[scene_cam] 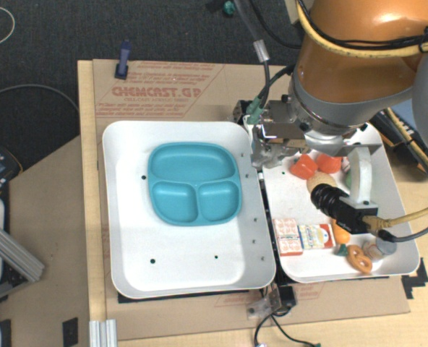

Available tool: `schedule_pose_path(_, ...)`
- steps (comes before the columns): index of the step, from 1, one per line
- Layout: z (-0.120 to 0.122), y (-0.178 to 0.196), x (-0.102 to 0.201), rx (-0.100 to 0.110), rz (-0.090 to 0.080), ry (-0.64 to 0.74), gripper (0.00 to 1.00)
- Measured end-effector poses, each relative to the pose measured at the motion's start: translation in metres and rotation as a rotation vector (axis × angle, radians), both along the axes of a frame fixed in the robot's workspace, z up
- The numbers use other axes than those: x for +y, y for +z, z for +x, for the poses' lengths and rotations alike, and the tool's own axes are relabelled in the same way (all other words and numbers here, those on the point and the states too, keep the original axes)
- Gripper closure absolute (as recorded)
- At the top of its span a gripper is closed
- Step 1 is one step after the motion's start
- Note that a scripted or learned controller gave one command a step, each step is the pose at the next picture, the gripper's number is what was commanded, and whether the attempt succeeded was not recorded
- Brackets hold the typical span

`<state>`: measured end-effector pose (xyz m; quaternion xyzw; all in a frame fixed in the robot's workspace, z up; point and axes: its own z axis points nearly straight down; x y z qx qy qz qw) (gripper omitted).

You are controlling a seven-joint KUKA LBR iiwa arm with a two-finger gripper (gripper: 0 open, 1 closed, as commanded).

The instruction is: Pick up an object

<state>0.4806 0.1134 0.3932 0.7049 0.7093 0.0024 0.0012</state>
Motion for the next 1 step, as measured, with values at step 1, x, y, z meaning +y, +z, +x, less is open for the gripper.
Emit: schedule_pose_path(1, -0.001, 0.0376, -0.0138, -0.001, -0.001, -0.005, 1.0)
